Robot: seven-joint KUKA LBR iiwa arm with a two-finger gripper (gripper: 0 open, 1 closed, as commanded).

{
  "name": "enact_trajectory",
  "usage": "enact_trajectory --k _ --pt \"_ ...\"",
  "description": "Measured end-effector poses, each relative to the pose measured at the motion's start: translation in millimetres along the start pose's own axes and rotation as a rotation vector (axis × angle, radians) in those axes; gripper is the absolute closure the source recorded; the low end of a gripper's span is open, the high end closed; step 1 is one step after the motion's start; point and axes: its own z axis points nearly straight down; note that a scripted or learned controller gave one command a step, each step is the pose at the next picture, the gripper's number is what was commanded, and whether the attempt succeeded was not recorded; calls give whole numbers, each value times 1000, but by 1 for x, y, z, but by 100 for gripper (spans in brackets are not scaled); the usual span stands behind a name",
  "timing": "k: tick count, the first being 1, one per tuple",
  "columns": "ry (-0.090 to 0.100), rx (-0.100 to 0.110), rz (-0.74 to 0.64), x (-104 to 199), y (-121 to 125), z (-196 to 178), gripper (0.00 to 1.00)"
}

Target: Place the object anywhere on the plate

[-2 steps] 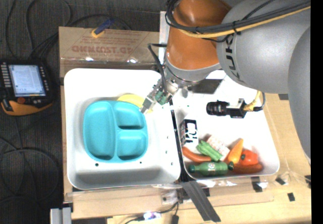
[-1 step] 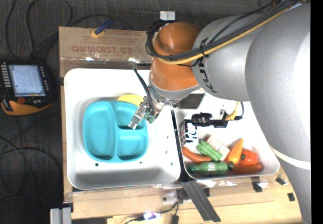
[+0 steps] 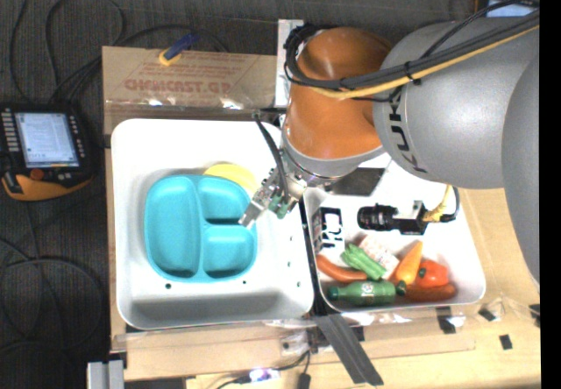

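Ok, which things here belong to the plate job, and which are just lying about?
Job in hand:
blue plate
gripper, over the plate's right edge
yellow object behind the plate, probably the one to place

Lying about:
carrot, green bottle and other toy foods in the right bin
cardboard behind the bins
control pendant at far left

A turquoise three-compartment plate [image 3: 188, 234] lay flat in the left white bin [image 3: 131, 291]. A round yellow object [image 3: 230, 174] sat against the plate's far right rim.
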Motion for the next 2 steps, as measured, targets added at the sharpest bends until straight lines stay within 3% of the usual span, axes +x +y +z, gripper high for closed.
enact_trajectory --k 1,2 --pt "2 1 -278 33 -11 83 100" --pt "-5 -10 -286 73 41 117 100"
